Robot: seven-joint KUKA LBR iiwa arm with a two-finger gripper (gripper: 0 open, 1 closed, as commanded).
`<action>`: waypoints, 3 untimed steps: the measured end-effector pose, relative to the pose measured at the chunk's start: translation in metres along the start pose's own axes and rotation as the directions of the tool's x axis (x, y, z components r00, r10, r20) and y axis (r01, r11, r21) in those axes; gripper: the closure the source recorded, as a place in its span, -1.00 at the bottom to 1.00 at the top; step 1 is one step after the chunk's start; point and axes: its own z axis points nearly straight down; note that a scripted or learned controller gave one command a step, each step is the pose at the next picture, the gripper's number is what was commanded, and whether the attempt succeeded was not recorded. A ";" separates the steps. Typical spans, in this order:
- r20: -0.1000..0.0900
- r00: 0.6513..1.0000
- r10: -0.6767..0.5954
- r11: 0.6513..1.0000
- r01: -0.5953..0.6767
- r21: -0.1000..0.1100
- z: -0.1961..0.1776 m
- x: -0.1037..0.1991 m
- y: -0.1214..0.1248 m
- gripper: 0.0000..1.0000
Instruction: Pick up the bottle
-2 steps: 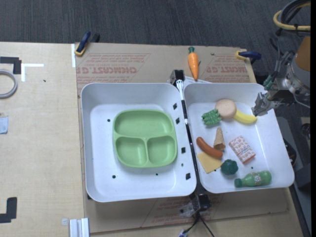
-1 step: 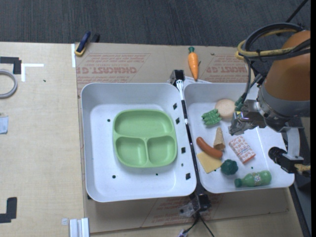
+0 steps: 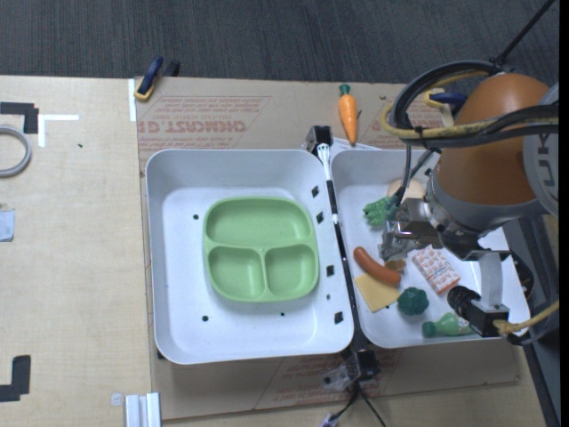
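Reaching in from the right, arm (image 3: pixel 489 149) bends over right bin (image 3: pixel 356 172); gripper (image 3: pixel 397 238) hangs low above sausage (image 3: pixel 377 266). Grip state: cannot tell.

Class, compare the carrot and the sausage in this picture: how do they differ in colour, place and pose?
The carrot is orange with a green top; the sausage is reddish brown. The carrot lies on the cardboard outside the bins; the sausage lies inside the right bin. The carrot points up-down; the sausage lies slantwise. Both are long toy foods.
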 end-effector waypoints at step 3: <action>0.002 0.902 -0.432 0.902 0.432 -0.002 0.049 0.227 -0.013 1.00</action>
